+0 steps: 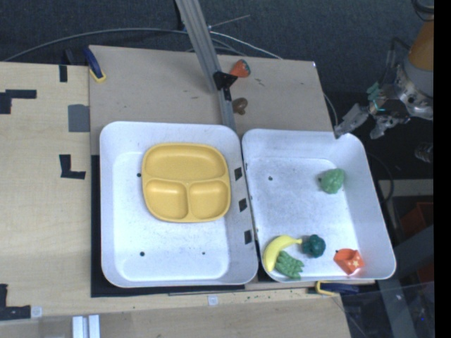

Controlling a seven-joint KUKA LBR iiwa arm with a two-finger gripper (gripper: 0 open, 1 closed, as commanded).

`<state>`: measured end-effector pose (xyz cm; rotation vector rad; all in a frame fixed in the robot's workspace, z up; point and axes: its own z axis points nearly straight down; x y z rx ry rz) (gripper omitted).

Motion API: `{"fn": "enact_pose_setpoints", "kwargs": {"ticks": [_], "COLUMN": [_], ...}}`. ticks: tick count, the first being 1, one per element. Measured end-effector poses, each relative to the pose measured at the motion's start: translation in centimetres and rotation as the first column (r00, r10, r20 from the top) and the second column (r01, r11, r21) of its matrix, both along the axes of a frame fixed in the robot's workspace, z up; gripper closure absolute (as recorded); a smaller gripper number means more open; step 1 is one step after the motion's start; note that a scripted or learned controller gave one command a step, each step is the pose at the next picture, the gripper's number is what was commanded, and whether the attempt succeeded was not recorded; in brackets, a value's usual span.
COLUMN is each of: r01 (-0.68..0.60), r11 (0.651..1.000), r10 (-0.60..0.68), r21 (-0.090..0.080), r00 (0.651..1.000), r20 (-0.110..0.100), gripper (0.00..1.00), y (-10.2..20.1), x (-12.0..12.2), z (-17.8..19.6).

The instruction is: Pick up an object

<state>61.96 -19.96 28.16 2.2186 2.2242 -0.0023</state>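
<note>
Camera view gives us the whole bench from above, with two shallow white bins side by side. We see the left bin (120,210) holding a yellow divided plate (187,182), which lies flat toward the bin's far side, its one wide section far and its two smaller sections near. We see the right bin (296,203) holding the loose pieces. A pale green lump (331,180) sits by itself near the right wall, well apart from the rest. Along the near edge we find a cluster: a yellow banana (276,248) curves around the near left corner, a light green leafy piece (289,265) lies just beside it and appears to touch it, and a dark green round piece (313,246) rests at the banana's right tip. A red-orange piece (348,260) sits in the near right corner, a little apart from that cluster. We see the gripper (349,124) beyond the far right corner of the right bin, outside its rim and above the dark floor, with the arm's wrist behind it at the right edge. It holds nothing that we can make out, and we cannot tell how its jaws stand. A grey pole (201,37) slants across the far part of the bench down to the gap between the bins.
</note>
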Motion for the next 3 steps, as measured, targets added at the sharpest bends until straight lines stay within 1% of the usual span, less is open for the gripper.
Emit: {"fn": "enact_pose_setpoints", "kwargs": {"ticks": [1, 2, 3], "r01": [0.0, 0.002, 0.0], "r11": [1.0, 1.0, 1.0], "r10": [0.0, -0.002, 0.0], "r21": [0.0, 0.001, 0.001], "r00": [1.0, 1.0, 1.0], "r20": [0.0, -0.005, -0.005], "gripper": [0.0, 0.0, 0.0], "y": [0.0, -0.6, -0.2], "x": [0.0, -0.8, -0.1], "z": [0.0, -4.9, -9.7]}}
